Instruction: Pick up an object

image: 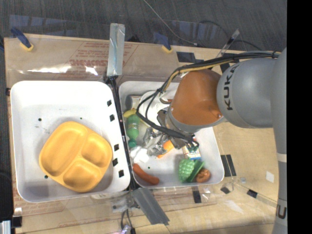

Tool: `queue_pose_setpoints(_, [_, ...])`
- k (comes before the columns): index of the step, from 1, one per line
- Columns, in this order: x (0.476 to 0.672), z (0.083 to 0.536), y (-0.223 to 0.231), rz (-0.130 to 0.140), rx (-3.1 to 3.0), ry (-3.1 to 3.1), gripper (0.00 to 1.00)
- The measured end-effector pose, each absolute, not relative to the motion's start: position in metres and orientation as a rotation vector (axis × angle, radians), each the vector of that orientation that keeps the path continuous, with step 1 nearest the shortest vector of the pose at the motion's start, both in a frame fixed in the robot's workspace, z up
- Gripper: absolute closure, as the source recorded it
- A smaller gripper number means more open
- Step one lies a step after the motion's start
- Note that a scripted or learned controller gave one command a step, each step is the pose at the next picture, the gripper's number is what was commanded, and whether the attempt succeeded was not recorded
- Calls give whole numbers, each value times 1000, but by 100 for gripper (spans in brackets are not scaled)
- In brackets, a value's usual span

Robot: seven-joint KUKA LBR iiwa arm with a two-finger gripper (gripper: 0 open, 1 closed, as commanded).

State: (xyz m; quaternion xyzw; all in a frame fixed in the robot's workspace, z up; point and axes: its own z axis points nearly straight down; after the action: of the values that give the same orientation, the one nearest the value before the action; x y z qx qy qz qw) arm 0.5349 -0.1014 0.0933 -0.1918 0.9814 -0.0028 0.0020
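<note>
Gripper (pixel 157 145): low in right bin (pixel 214 135), grip state cannot tell.
Nearest: orange piece (pixel 168 144), touching, rightward.

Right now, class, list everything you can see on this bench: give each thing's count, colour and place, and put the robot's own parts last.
White bins: 2, side by side; left bin, right bin.
Divided tray: 1, yellow, in the left bin.
Sausage: 1, reddish-brown, near front of the right bin.
Bumpy green toy: 1, right bin, front right.
Brown item: 1, beside the green toy.
Green and yellow item: 1, right bin, by the divider.
Small box: 1, white and blue, under the arm.
Arm: 1, grey with orange band, over the right bin.
Gripper: 1, low among the toys.
</note>
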Motion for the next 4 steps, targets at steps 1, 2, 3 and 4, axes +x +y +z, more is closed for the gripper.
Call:
queue_pose_setpoints(1, [569,285,-92,-10,-739,3040,100])
queue_pose_setpoints(2, [488,192,-139,3,-1147,2927,100])
queue_pose_setpoints(3, [486,92,-147,2,-1554,2730,100])
queue_pose_setpoints(4, [579,93,-157,-1,-1417,2801,100])
